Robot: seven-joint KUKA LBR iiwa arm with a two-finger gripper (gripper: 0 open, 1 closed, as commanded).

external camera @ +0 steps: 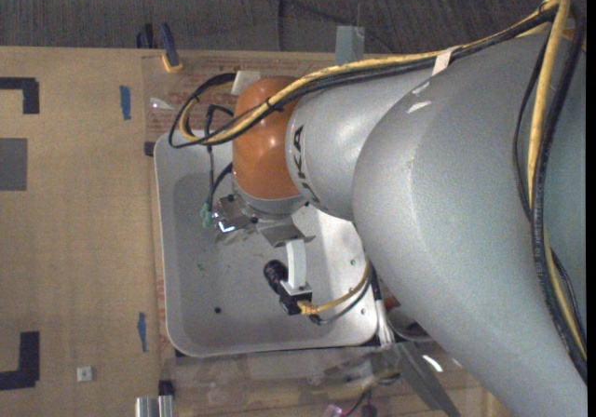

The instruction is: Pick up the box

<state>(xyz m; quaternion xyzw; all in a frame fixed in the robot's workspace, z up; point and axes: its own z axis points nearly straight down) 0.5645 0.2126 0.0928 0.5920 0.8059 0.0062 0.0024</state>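
Note:
My grey arm with its orange band (265, 150) reaches in from the right and covers most of the white bin (166, 248). The gripper (225, 220) hangs below the band, low over the bin's left half, with only a bit of its metal body in sight. A small green piece (204, 215) sits right beside it on the bin floor. A pale corner (244, 80) pokes out behind the band at the bin's far edge; I cannot tell what it is. Whatever lies under the wrist is hidden.
A black and white fitting (287, 283) with a yellow cable hangs off the wrist over the bin's near half. Black and yellow cables (191, 117) loop over the far left corner. Brown board (74, 220) with blue and black tape marks lies to the left.

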